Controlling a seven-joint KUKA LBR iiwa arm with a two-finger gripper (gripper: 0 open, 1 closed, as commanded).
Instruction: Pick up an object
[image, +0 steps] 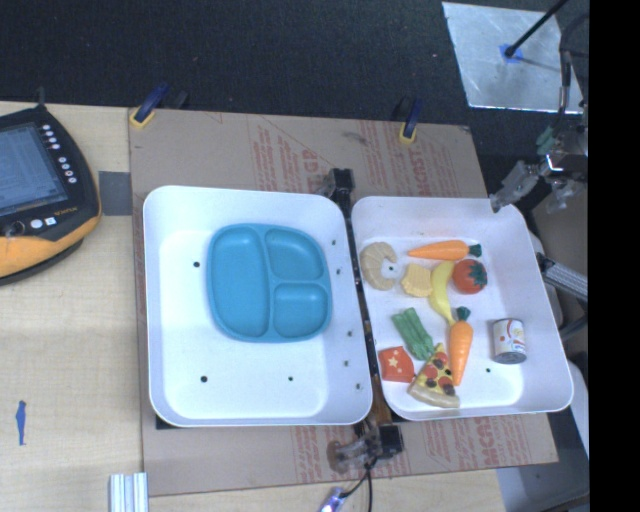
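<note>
The right bin (535, 290) holds several toy foods. A beige bagel (379, 264), a lying carrot (440, 250), a red tomato (470, 277) and a yellow banana (441, 291) sit toward the back. Closer to the front are a green pea pod (412, 332), a second carrot (459, 348), a small can (509, 340), a red wedge (396, 364) and a pizza slice (434, 381). The gripper (522, 181) hangs just outside this bin's far right corner, apart from every toy.
The left bin (180, 380) carries a blue divided plate (268, 282). A teach pendant (35, 195) lies at the bench's far left. Clamps (407, 120) hold the cardboard at the back, and a clip (342, 183) joins the bins.
</note>
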